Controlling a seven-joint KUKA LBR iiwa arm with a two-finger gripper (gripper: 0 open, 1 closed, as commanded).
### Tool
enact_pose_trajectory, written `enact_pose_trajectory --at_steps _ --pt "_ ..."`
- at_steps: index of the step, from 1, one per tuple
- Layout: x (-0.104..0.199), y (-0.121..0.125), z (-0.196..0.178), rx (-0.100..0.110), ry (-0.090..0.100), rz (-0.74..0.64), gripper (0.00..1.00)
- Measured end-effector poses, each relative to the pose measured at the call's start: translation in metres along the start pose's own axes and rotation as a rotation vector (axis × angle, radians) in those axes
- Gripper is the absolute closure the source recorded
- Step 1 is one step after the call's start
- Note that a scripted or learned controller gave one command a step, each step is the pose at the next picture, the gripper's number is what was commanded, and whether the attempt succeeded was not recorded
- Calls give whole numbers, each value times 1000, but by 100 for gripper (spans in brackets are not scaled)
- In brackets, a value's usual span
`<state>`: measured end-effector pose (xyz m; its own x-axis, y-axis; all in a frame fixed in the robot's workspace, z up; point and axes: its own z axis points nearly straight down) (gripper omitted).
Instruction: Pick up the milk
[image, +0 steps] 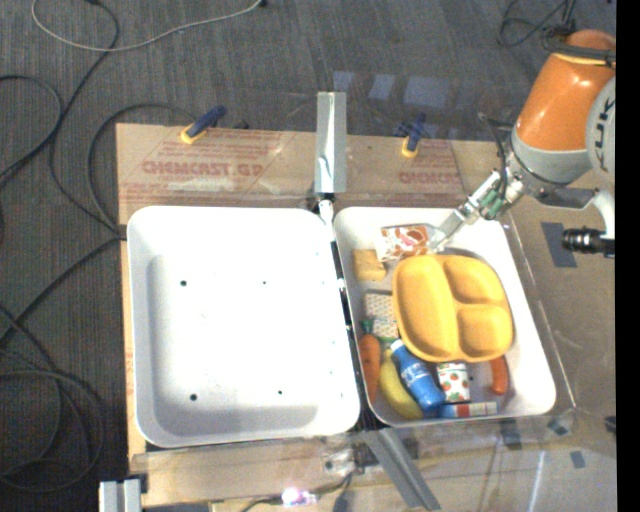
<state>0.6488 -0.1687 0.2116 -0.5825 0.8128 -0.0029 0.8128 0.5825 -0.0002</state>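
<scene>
White plastic forms 2 bins: the left bin (160, 250) and, touching it at 3 o'clock, the right bin (535, 370). The arm (565, 95) comes in from 2 o'clock, and its gripper (445, 232) hangs over the right bin's far edge; I cannot tell how its jaws stand. The milk (404, 241), a small carton with red print, lies just at 9 o'clock of the gripper tip. A yellow tray (455, 305) sits at 6 o'clock of the milk. A blue bottle (415, 378), a carrot (371, 360) and a banana (397, 397) lie near the front.
</scene>
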Motion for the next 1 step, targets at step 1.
enact_pose_trajectory --at_steps 1 --pt "24 40 111 6 5 -174 0"
